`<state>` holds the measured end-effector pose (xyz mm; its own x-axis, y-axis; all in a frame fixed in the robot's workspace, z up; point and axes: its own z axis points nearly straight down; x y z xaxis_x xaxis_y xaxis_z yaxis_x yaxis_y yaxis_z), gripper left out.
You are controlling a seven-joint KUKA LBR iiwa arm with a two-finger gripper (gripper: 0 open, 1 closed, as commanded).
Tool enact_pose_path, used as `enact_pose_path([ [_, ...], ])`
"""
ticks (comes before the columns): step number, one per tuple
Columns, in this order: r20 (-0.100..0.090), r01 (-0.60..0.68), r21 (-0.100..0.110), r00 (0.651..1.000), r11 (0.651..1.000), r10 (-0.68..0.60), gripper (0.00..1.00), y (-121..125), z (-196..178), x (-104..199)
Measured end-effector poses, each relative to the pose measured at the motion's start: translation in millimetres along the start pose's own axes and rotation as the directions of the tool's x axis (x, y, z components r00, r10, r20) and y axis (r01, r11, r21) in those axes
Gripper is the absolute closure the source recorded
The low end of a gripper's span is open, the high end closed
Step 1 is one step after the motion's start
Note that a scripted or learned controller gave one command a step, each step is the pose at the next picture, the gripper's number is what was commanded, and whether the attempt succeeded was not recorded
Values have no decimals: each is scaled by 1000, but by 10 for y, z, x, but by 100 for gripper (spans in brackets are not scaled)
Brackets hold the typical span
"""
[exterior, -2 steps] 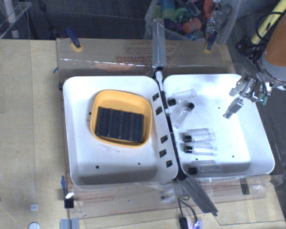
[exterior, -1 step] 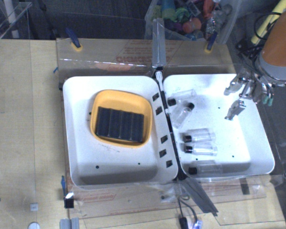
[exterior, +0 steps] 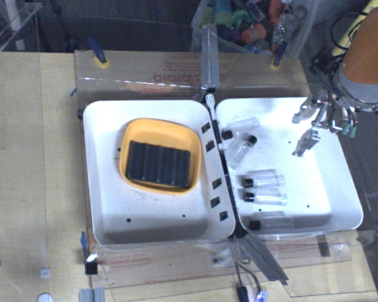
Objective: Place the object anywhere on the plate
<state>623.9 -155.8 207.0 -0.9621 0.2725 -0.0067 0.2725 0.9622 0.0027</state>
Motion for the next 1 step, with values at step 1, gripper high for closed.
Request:
enact_pose_path([
  [1,2,276,0,961,961,-276,0,-24,94,-147],
])
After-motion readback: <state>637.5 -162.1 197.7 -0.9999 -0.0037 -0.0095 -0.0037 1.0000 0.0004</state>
